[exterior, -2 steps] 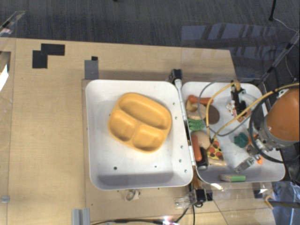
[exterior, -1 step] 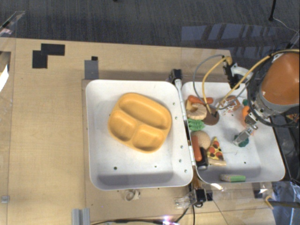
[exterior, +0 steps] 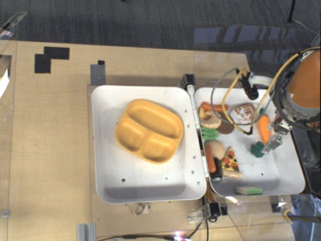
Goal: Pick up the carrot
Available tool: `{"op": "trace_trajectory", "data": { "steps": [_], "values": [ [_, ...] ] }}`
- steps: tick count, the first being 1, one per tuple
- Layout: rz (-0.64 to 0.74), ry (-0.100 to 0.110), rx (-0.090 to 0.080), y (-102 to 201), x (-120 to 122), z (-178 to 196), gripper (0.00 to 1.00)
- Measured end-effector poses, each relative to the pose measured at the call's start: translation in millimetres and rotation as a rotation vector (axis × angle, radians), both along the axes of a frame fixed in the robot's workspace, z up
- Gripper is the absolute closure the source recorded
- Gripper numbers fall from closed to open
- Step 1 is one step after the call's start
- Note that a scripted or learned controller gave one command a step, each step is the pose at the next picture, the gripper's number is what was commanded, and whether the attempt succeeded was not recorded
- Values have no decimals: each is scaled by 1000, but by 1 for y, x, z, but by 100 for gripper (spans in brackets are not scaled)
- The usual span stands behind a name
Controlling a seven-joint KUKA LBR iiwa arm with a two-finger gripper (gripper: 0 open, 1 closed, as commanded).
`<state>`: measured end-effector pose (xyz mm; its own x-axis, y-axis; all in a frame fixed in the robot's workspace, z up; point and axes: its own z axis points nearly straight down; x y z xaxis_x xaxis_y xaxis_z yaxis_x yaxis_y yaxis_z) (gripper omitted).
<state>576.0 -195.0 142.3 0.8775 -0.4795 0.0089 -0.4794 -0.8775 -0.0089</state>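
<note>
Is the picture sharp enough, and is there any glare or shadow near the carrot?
Camera view: mostly sharp; the carrot is clearly lit and free of glare, small toys beside it look slightly soft; the yellow tray casts a faint shadow on the left bin; the pincer is small and indistinct.

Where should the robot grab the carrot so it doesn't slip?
Probably around the middle of the carrot, coming straight down from above. It lies flat in the right bin, long and thin, pointing up and down in the picture, so the gripper would best close across its narrow sides. The thicker orange part looks easier to pinch than the tapered end. The gripper is already right beside it.
</note>
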Motion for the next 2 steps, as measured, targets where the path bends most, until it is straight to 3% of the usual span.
{"op": "trace_trajectory", "data": {
  "steps": [1, 2],
  "values": [
    [-206, -1, 1, -9, 57, -43, 0],
    [110, -22, -14, -9, 27, -41, 0]
  ]
}}
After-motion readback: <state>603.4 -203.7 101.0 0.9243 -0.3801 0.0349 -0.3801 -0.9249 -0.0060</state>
